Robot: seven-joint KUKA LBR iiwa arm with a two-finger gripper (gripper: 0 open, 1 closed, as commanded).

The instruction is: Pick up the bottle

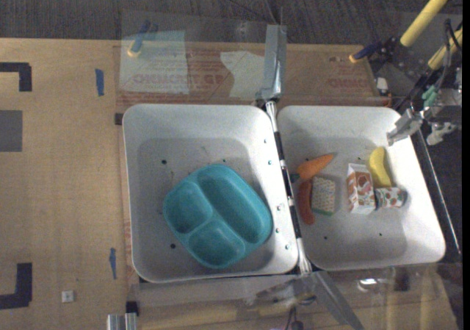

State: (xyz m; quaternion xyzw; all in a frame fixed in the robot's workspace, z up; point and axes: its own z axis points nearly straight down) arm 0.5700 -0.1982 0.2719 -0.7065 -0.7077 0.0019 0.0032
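Observation:
A small white container with a red and green label (391,198), the likeliest bottle, lies on its side in the right bin (418,248). It touches a juice carton (360,189) on its left, and a yellow banana (379,165) lies just behind it. My gripper (404,127) hangs over the far right rim of the right bin, up and to the right of the banana and well apart from the bottle. Nothing shows in its grasp.
An orange carrot (315,166), a red-orange piece (305,202) and a speckled packet (324,195) lie at the right bin's left side. A teal divided plate (217,214) sits in the left bin (147,137). A yellow pole (432,5) and cabling stand at the upper right.

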